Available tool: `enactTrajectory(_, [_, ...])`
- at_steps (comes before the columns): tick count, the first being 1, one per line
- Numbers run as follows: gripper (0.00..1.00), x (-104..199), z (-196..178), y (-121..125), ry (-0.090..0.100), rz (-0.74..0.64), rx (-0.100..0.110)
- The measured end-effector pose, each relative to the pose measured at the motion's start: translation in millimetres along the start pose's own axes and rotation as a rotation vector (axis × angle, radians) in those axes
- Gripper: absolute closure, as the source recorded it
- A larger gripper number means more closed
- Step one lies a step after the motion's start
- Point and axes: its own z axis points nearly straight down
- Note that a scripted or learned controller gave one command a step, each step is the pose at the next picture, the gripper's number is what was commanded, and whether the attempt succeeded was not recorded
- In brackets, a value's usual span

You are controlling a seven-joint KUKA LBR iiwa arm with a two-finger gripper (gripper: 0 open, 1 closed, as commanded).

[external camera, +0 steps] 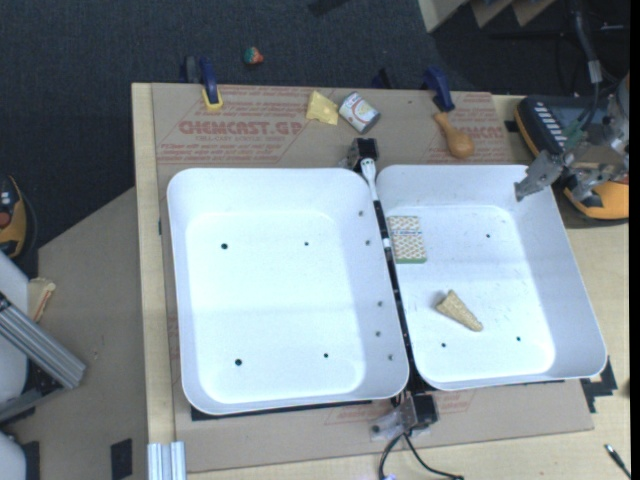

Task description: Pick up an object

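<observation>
Two white bins are sitting side by side; the right bin is holding two objects — a tan wedge and a patterned sponge near the divider. The gripper is hovering over its upper right rim — finger state unclear.

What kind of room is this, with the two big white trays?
Probably a robot lab or workshop. Two white bins sit on a board held by blue clamps, cables run below, and a robot gripper reaches in beside small test objects such as a wedge.
</observation>
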Motion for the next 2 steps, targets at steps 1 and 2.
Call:
enactTrajectory(1, [1.0,0.0,-11.2,0.7,-0.002,-0.001,-0.004])
enactTrajectory(2, [1.0,36.2,-164.6,19.8,-0.005,-0.006,-0.022])
